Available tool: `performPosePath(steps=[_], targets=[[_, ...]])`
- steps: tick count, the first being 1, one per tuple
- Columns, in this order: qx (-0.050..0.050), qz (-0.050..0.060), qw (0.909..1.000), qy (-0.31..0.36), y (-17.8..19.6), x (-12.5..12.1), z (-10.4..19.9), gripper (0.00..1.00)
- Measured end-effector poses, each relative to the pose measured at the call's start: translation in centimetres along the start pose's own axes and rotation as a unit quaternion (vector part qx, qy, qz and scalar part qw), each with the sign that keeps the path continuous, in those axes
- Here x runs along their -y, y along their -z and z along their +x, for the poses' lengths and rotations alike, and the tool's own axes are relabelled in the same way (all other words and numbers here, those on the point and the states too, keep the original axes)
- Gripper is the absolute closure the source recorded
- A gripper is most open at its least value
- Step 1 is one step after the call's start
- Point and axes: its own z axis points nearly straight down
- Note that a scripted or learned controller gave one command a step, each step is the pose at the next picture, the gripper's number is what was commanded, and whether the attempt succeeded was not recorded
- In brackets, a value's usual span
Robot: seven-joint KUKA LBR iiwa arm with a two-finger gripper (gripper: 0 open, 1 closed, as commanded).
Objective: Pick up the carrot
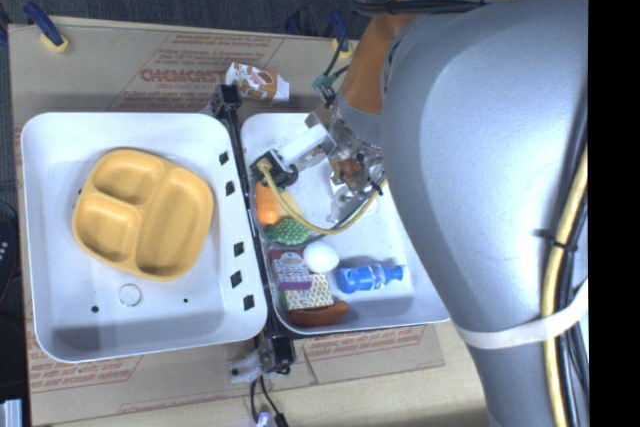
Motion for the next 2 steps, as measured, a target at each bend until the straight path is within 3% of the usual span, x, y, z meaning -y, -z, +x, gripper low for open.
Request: performPosePath(steps=[1, 2], targets=[[-0.001, -0.001, 0.9949, 0.101, 0.1, 3.5, 7.3, 0.0], [-0.001, -0.001, 0.9948, 0.102, 0.1, 3.1, 8.4, 0.0]])
